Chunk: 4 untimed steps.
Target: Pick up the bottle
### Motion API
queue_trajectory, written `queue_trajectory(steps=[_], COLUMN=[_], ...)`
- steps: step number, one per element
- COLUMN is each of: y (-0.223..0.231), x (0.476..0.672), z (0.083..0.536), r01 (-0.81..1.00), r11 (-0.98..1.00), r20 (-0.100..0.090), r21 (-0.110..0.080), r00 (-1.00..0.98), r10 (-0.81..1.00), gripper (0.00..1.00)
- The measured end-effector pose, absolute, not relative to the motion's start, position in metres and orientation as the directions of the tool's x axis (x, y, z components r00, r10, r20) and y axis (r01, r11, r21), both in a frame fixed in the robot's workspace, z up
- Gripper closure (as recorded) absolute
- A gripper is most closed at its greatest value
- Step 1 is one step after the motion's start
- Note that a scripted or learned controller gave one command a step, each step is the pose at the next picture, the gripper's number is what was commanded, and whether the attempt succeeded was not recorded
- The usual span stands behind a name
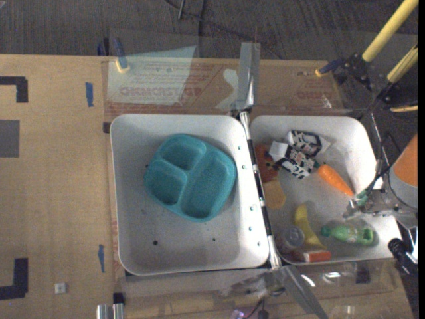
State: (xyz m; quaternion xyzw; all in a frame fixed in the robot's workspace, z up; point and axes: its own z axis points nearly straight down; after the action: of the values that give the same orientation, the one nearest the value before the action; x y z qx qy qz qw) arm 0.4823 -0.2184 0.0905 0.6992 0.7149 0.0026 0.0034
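Bottle (348, 233), green and lying on its side, is what we find near the front right corner of the right bin (362, 133). We see the claw (367, 203) just above it, close to the bin's right wall, with the arm's orange band at the view's right edge; whether its fingers are apart or closed we cannot tell, and we see nothing between them. Around the bottle lie a banana (305, 222), a carrot (335, 181), a black-and-white carton (300, 153) and a small can (291, 236). In the left bin (126, 198) we see a teal divided plate (191, 177).
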Motion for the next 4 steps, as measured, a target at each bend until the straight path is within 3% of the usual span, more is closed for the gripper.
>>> queue_trajectory(steps=[1,2,3,4], y=[-0.128,-0.154,-0.224,-0.224], x=[0.484,0.535,0.479,0.48], z=[0.091,0.174,0.187,0.187], r01=[0.975,0.99,0.964,0.964], r11=[0.221,0.14,0.265,0.266], r20=[-0.009,-0.002,0.0,0.0], r21=[0.015,0.002,0.0,0.0], r00=[-0.221,-0.14,-0.265,-0.266], r10=[0.975,0.99,0.964,0.964], gripper=[1.0,1.0,1.0,0.0])
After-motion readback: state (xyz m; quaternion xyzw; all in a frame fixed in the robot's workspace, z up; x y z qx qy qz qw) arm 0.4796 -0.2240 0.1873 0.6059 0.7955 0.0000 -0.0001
